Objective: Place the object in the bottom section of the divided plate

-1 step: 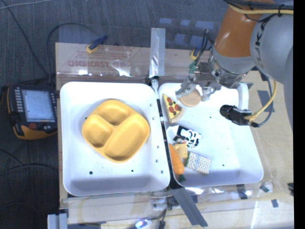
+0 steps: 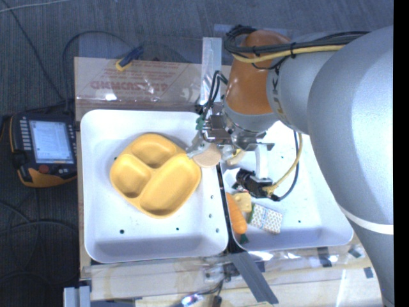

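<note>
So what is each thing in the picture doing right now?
Yellow three-part plastic plate: lying flat in the left white bin, nothing in its sections.
Round tan object: at the gripper, over the strip between the bins; whether it is held is unclear.
Orange carrot: lying in the right white bin.
Dotted white packet: lying beside the carrot.
Handheld screen unit: lit.

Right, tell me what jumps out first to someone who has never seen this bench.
The bright yellow three-section divided plate lies in the left white bin, all its sections bare. The big grey arm with its orange band reaches in from the right, its gripper low over the wall between the bins, with a pale tan round piece right under it. An orange carrot and a checkered packet lie in the right white bin.
</note>
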Motion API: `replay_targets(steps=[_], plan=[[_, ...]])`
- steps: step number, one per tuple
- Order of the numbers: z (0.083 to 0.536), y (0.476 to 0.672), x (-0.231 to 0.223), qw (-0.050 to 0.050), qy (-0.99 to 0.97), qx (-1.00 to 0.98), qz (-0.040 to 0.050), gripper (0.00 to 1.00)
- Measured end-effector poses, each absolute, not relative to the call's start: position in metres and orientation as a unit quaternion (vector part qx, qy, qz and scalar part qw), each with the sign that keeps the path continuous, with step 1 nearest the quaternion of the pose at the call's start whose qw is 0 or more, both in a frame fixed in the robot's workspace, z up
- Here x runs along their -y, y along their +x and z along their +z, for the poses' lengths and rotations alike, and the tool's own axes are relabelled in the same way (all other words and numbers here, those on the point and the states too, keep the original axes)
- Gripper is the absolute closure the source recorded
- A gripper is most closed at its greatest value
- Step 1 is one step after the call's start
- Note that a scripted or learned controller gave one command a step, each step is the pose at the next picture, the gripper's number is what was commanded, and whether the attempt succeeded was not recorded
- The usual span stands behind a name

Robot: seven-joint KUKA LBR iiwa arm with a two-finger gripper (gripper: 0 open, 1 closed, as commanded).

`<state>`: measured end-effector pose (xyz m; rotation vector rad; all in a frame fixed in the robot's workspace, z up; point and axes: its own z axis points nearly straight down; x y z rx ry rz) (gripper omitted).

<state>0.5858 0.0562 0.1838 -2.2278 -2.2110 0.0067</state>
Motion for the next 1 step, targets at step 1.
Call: replay_targets(steps=[1], plan=[[0.1840,0.5859,-0.0559,0.001,-0.710,0.704,0.0019,0.00]])
